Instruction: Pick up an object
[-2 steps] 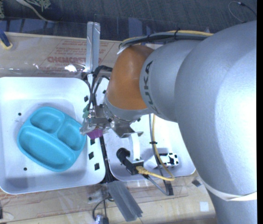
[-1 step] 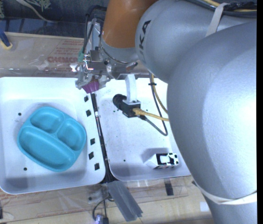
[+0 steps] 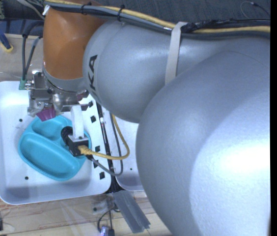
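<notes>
Over the left bin: the grey KUKA arm (image 3: 187, 107) reaches in from the right and fills most of the view, its orange band (image 3: 67, 41) sitting above the wrist.
Gripper: the gripper (image 3: 42, 107) hangs low at the upper left part of the left bin, just above a small magenta object; whether it is wide or narrow I cannot tell, since the wrist hides it.
Magenta object: the small magenta object (image 3: 46, 114) lies directly under the gripper, touching the upper edge of the blue dish; its shape is too hidden to name.
Blue dish: a turquoise, shallow, rounded plastic dish (image 3: 47, 154) lies in the middle of the left bin, tilted toward the lower right.
Left bin: the white left bin (image 3: 6, 181) has its rim resting on the wooden bench (image 3: 55, 215).
Right bin: 1 corner of the right bin (image 3: 128, 183) shows below the arm.
Cables: a yellow cable (image 3: 106, 156) loops from a black connector beside the dish.
</notes>
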`<state>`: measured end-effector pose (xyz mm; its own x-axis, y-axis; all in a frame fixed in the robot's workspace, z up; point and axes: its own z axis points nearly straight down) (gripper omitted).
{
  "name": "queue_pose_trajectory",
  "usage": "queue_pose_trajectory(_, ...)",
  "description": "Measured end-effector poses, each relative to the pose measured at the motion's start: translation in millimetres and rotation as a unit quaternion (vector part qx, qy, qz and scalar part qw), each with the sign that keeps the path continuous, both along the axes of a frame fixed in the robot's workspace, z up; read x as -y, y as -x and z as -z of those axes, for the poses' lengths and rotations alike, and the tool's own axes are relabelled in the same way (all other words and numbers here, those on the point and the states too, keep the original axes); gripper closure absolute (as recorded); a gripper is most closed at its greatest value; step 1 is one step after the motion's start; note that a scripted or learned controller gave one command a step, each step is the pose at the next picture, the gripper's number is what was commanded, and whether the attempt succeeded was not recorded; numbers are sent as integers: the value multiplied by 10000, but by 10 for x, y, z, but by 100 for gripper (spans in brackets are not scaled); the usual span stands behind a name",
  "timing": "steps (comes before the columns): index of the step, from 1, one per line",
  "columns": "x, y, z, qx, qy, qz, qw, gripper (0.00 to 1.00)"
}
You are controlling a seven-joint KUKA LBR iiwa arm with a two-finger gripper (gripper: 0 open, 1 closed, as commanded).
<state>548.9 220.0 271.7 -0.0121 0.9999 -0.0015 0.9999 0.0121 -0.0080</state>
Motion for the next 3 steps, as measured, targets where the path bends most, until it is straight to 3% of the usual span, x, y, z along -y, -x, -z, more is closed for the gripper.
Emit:
queue_pose_trajectory(1,861,572,725,7,2,32,10000,100)
queue_pose_trajectory(2,2066,463,-1226,41,-8,31,10000,100)
queue_pose_trajectory(3,2550,731,634,15,-6,30,10000,100)
